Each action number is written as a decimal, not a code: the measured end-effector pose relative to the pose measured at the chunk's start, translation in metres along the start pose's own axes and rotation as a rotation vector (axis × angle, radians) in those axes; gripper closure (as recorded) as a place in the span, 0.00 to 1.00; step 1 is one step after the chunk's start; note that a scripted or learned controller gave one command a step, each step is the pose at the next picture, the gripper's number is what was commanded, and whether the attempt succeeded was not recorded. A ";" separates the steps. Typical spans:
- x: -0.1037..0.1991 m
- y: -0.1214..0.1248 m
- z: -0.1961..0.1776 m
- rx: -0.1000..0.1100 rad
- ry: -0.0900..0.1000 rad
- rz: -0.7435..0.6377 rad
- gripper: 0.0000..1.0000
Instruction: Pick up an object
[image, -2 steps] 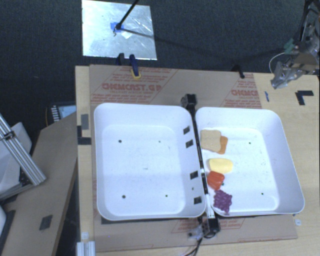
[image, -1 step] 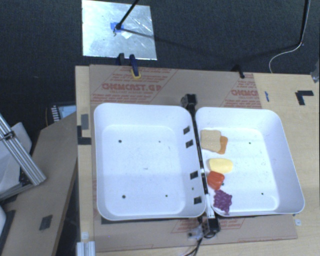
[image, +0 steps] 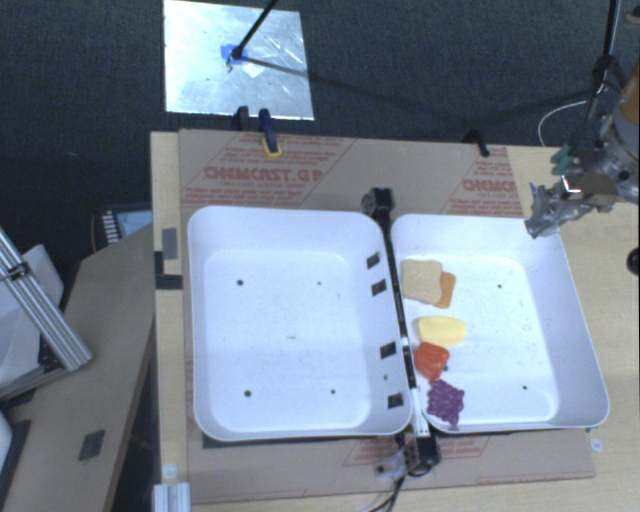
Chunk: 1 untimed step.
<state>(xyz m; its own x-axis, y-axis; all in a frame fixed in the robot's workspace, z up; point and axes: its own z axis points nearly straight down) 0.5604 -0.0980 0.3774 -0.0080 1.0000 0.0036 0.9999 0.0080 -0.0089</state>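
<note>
Several small objects lie along the left side of the right bin (image: 560, 300): a tan bread-like piece (image: 421, 280) with an orange piece (image: 447, 290) against it, a yellow piece (image: 441, 330), a red-orange piece (image: 431, 359) and a purple bunch (image: 445, 401). My gripper (image: 545, 218) hangs at the far right, above the right bin's back right corner, well away from the objects. Nothing shows between its fingers.
The left bin (image: 200, 300) sits beside the right one, joined by a black divider with clips (image: 385, 290). Both rest on a cardboard sheet (image: 330, 165). A shiny metal plate (image: 240, 60) lies behind the bench, and an aluminium frame (image: 35, 310) stands at left.
</note>
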 end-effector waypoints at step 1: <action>0.003 -0.067 -0.107 -0.022 -0.005 0.003 1.00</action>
<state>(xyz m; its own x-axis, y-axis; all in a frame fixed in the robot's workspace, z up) 0.4947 -0.0961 0.4849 -0.0046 1.0000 -0.0011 0.9999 0.0046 0.0132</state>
